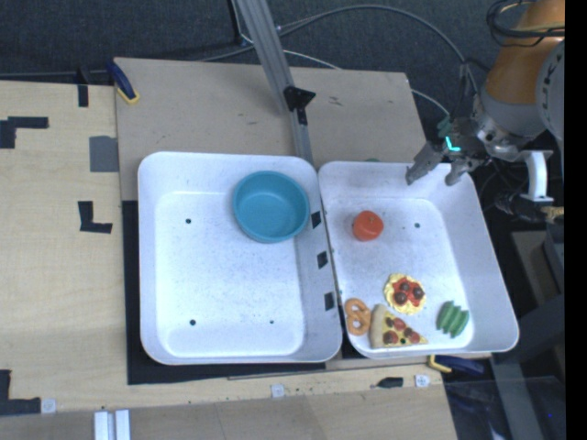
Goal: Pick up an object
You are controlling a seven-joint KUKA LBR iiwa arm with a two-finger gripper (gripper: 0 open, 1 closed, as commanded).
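Note:
My gripper [437, 173] hangs over the far right corner of the right bin [477, 236], its two dark fingers spread apart with nothing between them. Below and to its left in that bin sits a small orange-red round object [368, 225]. Near the bin's front edge lie a toy pizza round [405, 293], a pizza slice [393, 332], a pretzel [357, 314] and a green pepper-like piece [452, 318]. A blue bowl [270, 205] rests at the back of the left bin [183, 291].
A grey metal pole [275, 53] slants up from between the two bins at the back. Cables run across the dark floor behind the bench. Black tape marks sit on the wooden bench at the left.

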